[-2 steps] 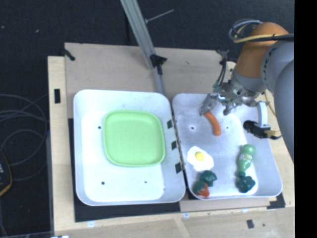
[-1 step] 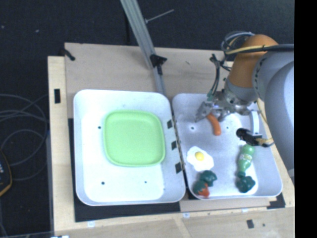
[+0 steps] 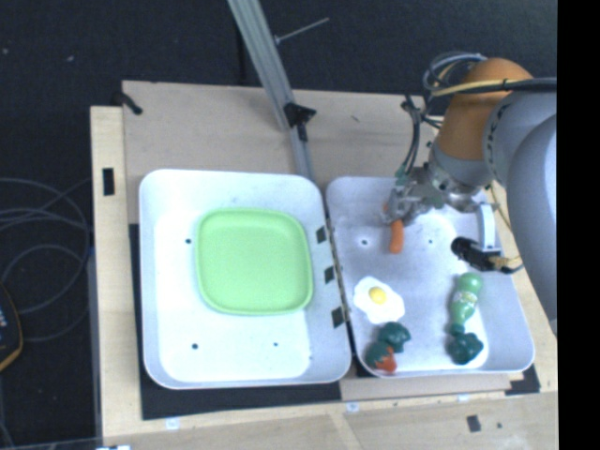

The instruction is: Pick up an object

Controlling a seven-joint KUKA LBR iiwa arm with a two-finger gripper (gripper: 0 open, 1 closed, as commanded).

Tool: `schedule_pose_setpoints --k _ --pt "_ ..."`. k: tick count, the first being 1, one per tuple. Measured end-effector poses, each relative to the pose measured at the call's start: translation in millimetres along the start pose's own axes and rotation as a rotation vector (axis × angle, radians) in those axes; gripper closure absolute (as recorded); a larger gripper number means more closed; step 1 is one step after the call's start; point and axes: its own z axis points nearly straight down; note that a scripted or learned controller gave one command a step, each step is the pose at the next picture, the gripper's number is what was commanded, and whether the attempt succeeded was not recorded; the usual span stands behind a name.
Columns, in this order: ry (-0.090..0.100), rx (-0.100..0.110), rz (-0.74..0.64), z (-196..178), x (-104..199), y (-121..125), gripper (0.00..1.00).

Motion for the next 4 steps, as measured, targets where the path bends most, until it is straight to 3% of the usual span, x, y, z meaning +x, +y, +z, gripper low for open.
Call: schedule_pose_setpoints --k 2,3,4 --pt "0.001 -0.002 0.001 -97 -3 -3 1.0" --pt "0.001 -0.001 0.0 -121 -4 -2 1.0" --pt "0.003 0.001 -0.004 -127 58 -4 1.0"
